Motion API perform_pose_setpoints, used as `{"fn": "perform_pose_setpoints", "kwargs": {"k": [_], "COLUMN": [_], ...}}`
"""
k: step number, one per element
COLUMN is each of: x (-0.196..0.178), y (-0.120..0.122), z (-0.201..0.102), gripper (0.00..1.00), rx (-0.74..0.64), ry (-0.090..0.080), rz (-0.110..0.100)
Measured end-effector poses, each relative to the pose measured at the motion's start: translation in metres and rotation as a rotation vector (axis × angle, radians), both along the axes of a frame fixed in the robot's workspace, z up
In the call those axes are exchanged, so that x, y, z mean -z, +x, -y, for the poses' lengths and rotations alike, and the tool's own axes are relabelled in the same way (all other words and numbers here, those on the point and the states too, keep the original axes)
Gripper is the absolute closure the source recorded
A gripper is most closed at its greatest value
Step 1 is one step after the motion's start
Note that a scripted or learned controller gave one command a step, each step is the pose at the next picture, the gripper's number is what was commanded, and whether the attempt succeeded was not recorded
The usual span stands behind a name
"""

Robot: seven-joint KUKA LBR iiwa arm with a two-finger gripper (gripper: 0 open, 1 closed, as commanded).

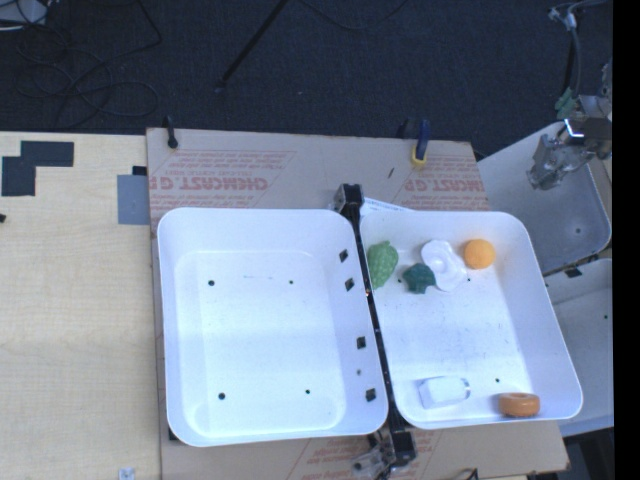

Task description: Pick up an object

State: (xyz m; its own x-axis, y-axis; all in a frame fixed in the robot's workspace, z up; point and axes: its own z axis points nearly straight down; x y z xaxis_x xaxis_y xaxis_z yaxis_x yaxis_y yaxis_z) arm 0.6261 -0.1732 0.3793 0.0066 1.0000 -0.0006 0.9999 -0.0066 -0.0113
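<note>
In the right bin [556,320], just past the divider from the left bin [163,298], a pale green leafy piece [382,264] is seen, likely soft and light. Next to it lie a dark green lump [419,278] and a white piece [443,263], touching each other. The orange ball [479,254] stands just beside them; it is judged light, smooth and apt to roll, best taken across its middle. What appears to be the gripper [553,160] hangs outside the bin, well apart; how far open it is cannot be told.
</note>
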Motion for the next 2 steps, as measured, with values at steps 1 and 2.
{"fn": "perform_pose_setpoints", "kwargs": {"k": [1, 2], "x": [-0.1262, -0.1273], "y": [-0.0189, -0.0174], "z": [0.0268, 0.0244], "gripper": [1.00, 1.00], "rx": [-0.004, -0.009], "ry": [-0.005, 0.000], "rz": [0.022, 0.008]}}
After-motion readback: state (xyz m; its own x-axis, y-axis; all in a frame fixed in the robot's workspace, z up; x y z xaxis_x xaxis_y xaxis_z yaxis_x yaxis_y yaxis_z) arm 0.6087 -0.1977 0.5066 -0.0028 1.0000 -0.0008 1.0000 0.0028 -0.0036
